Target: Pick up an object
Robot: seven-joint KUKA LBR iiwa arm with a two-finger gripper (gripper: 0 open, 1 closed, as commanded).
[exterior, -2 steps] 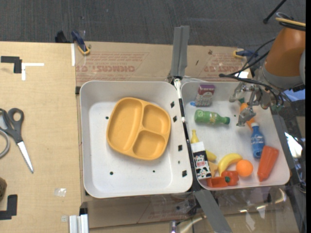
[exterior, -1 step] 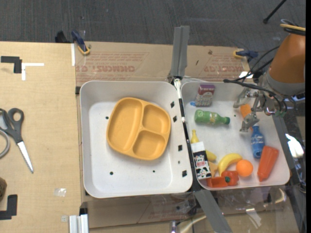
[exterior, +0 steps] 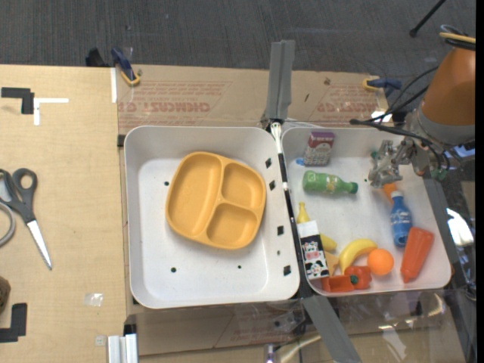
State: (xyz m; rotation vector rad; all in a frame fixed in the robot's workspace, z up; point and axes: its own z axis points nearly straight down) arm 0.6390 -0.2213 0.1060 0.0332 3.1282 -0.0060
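Right bin (exterior: 342, 290), holding the loose stock: small purple carton (exterior: 319, 147) at the far left corner; green bottle (exterior: 328, 183) lying on its side; blue bottle (exterior: 400, 218); orange carrot-shaped toy (exterior: 415, 253); orange ball (exterior: 380, 262); banana (exterior: 354, 252); cow-print carton (exterior: 311, 255) and small yellow bottle (exterior: 303, 215) along the left wall; red piece (exterior: 349, 281) at the near edge. The goods are lying scattered and flat, as dumped stock would, which is leaving most pieces open to a grasp from above.

Left bin (exterior: 144, 225): one yellow divided plate (exterior: 215, 200), sitting centred and alone.

Gripper (exterior: 387, 166): hanging over the far right part of the right bin, just beyond the blue bottle's orange cap. Whether it is open or closed, I cannot tell; nothing is showing as held.

Likely target, judging by nearness: the blue bottle, lying flat on the bin floor toward the right, just left of the carrot toy. Its long axis is running near-to-far with a slight lean, cap pointing to the far side and slightly left, toward the gripper; base pointing near.

Green bottle, the alternative: long axis left-to-right, neck pointing right.

Bench (exterior: 53, 203): scissors (exterior: 26, 210) lying at the left, well apart.
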